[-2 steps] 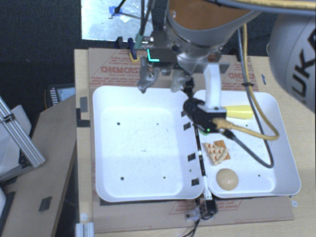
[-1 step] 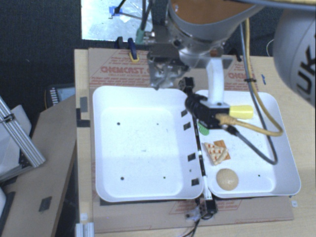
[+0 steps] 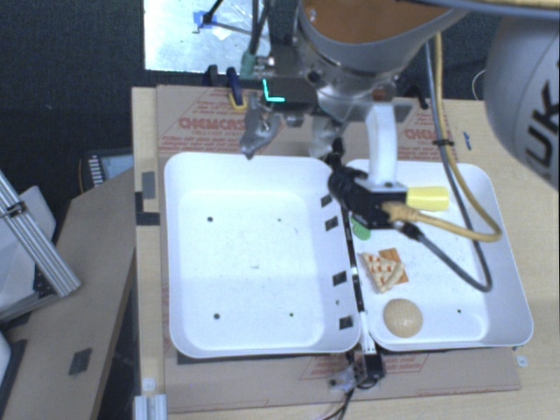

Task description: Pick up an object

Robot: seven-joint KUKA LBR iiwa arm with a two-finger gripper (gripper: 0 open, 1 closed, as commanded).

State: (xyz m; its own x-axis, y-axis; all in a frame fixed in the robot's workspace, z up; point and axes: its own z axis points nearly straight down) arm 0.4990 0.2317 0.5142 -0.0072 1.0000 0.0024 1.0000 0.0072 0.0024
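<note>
Waffle piece [image 3: 385, 269] lay flat in the right bin [image 3: 494, 234] beside the divider, just behind a round bun [image 3: 403, 317]. Probably light, stiff and brittle, best held by opposite edges. Its long axis slanted away from the divider. Gripper [image 3: 256, 138] hung at the left bin's [image 3: 245, 234] far rim; how far it was open could not be told.

Waffle [image 3: 385, 269] lies behind ball [image 3: 403, 317] (close by) in right bin [image 3: 490, 304].
</note>
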